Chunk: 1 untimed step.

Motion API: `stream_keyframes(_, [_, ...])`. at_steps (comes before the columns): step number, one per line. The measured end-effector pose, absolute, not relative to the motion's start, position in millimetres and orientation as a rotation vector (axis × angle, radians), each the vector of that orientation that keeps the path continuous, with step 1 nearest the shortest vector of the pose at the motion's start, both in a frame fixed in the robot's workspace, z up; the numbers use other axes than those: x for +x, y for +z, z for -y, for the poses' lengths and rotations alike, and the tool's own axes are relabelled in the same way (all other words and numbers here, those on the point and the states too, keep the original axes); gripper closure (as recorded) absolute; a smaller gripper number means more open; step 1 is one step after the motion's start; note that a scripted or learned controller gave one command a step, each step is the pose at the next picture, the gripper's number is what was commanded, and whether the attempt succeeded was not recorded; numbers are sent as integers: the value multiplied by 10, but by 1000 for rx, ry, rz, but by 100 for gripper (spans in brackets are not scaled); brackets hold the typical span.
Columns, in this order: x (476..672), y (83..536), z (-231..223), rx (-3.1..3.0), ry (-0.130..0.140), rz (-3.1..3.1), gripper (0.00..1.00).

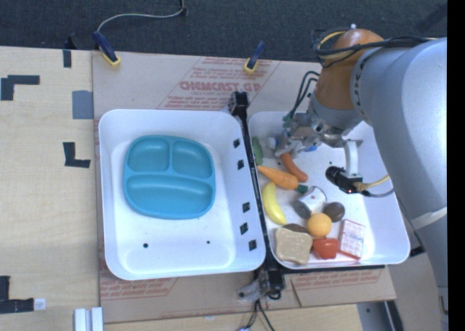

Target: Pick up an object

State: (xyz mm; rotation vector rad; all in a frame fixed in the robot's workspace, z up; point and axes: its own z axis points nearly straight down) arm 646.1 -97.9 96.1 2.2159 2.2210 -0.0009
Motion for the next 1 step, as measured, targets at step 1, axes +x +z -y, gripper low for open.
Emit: stream_keyframes(1, [6043, 1845, 525, 2219, 0, -2224, 100])
